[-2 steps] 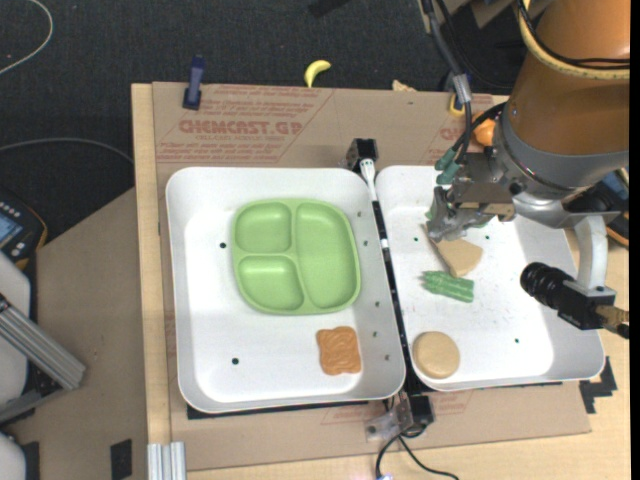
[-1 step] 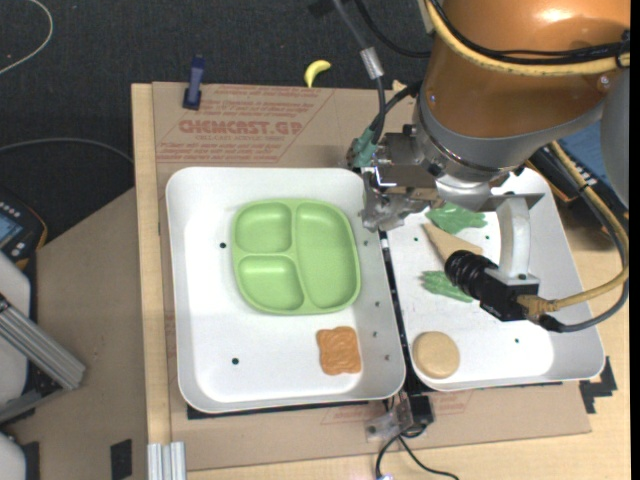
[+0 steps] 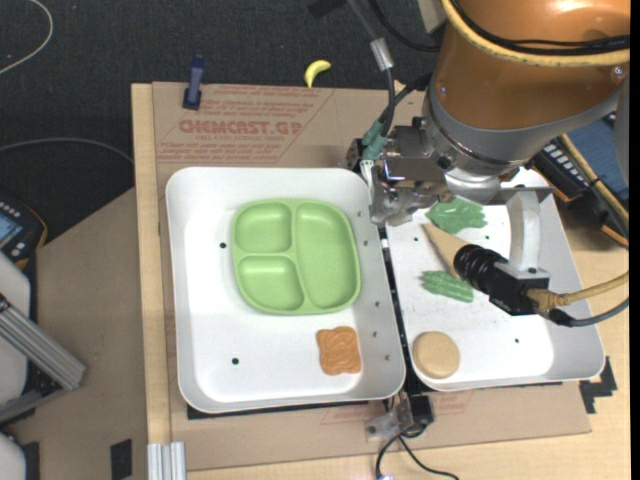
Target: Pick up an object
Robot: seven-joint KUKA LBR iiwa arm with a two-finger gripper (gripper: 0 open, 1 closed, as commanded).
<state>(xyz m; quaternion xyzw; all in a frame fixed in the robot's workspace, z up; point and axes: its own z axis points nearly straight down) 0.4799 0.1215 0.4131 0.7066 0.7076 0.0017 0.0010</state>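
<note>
My gripper (image 3: 393,206) hangs over the far left corner of the right bin (image 3: 565,333), close to the wall where it meets the left bin (image 3: 200,318). From this slant I cannot tell whether it is open or closed, and I see nothing held in it.

The nearest things lie in the right bin. A leafy green piece (image 3: 458,215) sits just beside my gripper, toward the arm's side. A tan wedge (image 3: 438,239) lies just in front of that, its point aimed back toward my gripper. Nearer the camera lies a second green piece (image 3: 447,286), and a round tan biscuit (image 3: 436,354) rests near the front rim, well apart from my gripper.

In the left bin a green divided plate (image 3: 297,255) sits in the middle, across the wall from my gripper. An orange waffle (image 3: 338,349) lies in front of the plate, apart from it.

Both bins stand on a cardboard sheet (image 3: 250,118) with red lettering on the bench. A small blue item (image 3: 193,83) lies on its far edge, and a yellow curved item (image 3: 317,70) just beyond it.
</note>
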